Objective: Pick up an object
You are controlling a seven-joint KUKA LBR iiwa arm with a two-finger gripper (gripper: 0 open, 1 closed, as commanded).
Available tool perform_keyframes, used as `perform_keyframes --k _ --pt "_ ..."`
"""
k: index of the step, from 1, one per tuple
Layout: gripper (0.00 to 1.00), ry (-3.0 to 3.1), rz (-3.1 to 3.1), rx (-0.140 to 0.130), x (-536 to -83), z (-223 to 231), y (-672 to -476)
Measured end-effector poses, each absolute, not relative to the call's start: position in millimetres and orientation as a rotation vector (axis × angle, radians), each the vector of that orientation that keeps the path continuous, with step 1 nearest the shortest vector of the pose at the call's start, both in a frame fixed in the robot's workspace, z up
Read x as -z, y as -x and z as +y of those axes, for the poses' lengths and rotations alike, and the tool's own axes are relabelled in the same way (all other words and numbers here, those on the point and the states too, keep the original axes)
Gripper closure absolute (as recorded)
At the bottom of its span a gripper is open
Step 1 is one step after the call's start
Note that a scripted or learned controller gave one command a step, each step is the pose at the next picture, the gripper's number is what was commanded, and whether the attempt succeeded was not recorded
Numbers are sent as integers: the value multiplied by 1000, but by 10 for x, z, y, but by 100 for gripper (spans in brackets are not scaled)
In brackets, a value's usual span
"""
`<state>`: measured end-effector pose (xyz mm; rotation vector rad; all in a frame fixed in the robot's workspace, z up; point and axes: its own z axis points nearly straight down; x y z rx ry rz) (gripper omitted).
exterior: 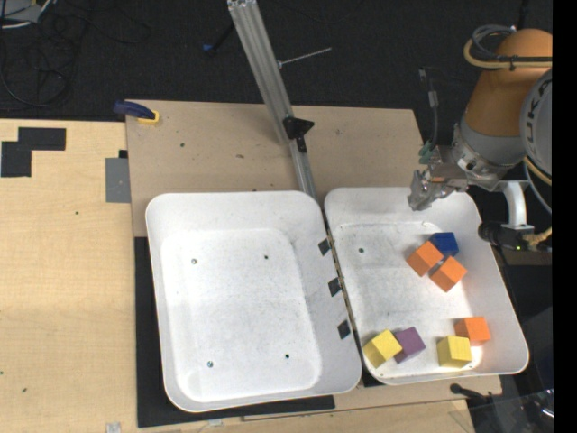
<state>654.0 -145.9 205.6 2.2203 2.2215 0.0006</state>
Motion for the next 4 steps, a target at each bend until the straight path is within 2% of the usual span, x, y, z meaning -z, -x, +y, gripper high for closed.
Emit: perform_keyframes --k 3,4 --pt "100 -2220 2231 3 -2049 297 -6350" --pt "100 -2218 2228 -2 -2271 808 -6335"
